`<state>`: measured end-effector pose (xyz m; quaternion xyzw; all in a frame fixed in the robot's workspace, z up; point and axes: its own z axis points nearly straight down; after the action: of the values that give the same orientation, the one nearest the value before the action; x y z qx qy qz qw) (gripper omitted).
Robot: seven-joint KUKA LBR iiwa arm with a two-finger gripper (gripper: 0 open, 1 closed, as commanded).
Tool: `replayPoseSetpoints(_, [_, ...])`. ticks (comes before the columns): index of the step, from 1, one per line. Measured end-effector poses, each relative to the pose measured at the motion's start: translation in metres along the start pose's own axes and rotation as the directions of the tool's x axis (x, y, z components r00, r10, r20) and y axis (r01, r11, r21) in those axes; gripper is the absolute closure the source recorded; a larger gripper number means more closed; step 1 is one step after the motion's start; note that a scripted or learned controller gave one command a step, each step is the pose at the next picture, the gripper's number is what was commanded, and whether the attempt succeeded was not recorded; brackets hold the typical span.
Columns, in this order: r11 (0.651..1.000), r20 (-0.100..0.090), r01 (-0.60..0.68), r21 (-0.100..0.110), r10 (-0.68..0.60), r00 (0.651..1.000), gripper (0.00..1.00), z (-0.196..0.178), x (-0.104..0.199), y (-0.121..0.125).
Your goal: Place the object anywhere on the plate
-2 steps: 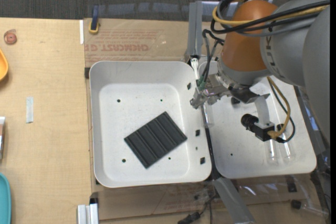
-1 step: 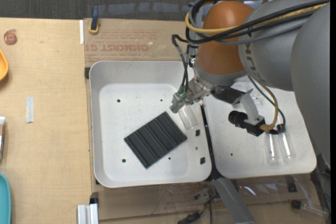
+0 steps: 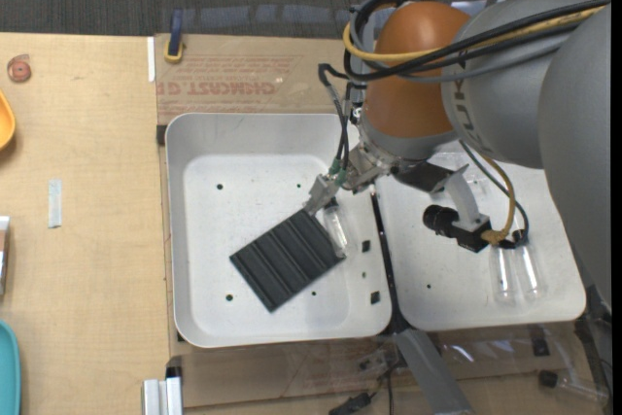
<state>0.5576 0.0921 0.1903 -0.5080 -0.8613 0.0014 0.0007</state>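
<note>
A dark ribbed rectangular plate (image 3: 287, 259) lies tilted on the floor of the left bin (image 3: 204, 209). My gripper (image 3: 328, 209) hangs low over the plate's upper right corner, near the wall between the bins. A small clear, pale piece (image 3: 336, 231) shows at the gripper's tip, touching the plate's right edge; I cannot tell whether it is a held object or part of the gripper. A clear plastic object (image 3: 515, 273) lies in the right bin (image 3: 428, 296), near its front right corner, far from the gripper.
The arm's orange band (image 3: 413, 73) and grey body cover the back of the right bin. A black fitting (image 3: 455, 226) with cables hangs over that bin. A cardboard sheet (image 3: 243, 78) lies behind the left bin. The wooden bench (image 3: 78, 209) stretches to the left.
</note>
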Motion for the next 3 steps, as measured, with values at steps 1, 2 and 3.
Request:
replayPoseSetpoints(1, [1.000,0.000,0.000,0.000,0.000,1.000,0.00,0.0000,0.0000,0.0000])
replayPoseSetpoints(2, [1.000,0.000,0.000,0.000,0.000,1.000,0.00,0.0000,0.0000,0.0000])
replayPoseSetpoints(3, [1.000,0.000,0.000,0.000,0.000,1.000,0.00,0.0000,0.0000,0.0000])
